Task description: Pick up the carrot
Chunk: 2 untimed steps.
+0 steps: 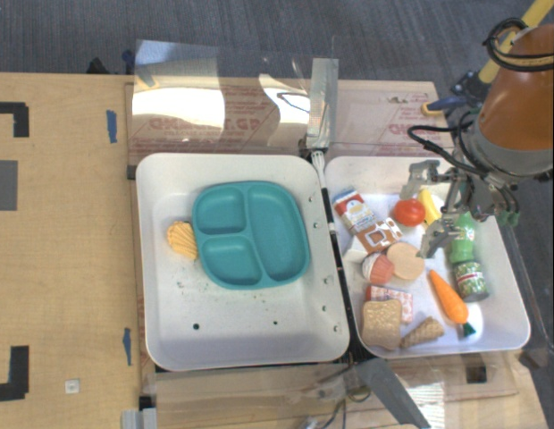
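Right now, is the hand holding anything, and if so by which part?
Nothing is held. The hand hovers over the right bin near the green bottle; the carrot lies apart from it.

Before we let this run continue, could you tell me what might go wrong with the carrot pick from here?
The carrot lies close beside the green bottle, so the descending gripper could nudge or catch the bottle instead. The carrot also lies at a slant near the right bin's front corner, so a misaligned close may push it against the wall rather than lift it.
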{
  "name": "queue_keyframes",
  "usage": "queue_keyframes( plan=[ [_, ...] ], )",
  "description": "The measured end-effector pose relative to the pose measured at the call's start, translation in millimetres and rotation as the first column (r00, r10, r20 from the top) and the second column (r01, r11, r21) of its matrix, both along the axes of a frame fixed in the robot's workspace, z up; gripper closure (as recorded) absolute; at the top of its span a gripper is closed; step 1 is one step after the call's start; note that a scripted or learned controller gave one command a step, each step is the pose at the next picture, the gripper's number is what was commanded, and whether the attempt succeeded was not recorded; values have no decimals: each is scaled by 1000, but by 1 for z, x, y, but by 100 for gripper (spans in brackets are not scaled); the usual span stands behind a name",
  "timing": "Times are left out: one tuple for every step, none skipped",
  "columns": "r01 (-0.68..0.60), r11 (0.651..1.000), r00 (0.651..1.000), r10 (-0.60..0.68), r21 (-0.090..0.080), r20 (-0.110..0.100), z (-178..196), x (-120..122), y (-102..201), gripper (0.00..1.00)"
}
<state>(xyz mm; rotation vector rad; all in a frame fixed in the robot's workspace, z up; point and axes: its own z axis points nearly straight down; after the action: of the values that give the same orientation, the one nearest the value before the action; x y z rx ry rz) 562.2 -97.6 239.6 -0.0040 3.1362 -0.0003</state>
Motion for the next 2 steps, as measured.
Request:
queue_keyframes(
  plan=[
    [-145,989,989,145,-7,19,-134,-19,-13,0],
    [-254,967,967,254,-6,19,-144,-40,-39,0]
  ],
)
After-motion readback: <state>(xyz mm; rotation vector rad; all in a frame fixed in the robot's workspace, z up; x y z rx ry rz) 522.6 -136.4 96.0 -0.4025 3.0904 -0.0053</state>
